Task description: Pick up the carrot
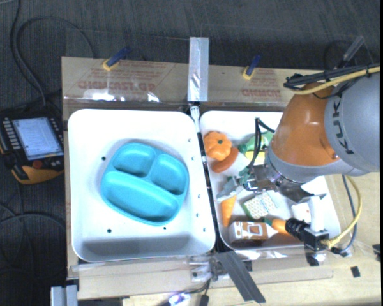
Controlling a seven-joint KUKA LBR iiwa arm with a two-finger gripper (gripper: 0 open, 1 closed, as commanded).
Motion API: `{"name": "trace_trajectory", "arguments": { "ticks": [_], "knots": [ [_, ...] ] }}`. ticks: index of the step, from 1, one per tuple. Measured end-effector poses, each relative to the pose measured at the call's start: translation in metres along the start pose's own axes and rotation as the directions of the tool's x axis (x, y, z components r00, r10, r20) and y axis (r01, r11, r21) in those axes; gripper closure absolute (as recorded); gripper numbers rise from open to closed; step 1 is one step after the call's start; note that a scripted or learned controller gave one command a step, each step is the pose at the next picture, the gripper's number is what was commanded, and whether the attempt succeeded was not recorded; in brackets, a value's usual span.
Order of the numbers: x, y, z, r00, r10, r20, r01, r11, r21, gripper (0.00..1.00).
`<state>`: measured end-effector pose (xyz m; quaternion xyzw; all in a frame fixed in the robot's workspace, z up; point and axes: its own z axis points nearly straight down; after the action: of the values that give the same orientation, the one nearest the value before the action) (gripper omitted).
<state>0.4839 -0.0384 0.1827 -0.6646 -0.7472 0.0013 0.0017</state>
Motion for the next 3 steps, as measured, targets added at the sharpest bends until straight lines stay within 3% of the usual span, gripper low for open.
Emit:
{"name": "trace_trajectory", "arguments": {
  "ticks": [1, 2, 3],
  "knots": [
    [0.001, 0.000, 0.000, 0.995, 0.095, -0.001, -0.095, 0.995, -0.001, 0.00],
    [-0.080, -0.004, 0.084, 0.977, 0.213, 0.003, -0.213, 0.977, -0.023, 0.00],
    [-0.082, 0.058, 0.014, 0.840, 0.543, 0.004, -0.543, 0.840, -0.002, 0.00]
  ]
}}
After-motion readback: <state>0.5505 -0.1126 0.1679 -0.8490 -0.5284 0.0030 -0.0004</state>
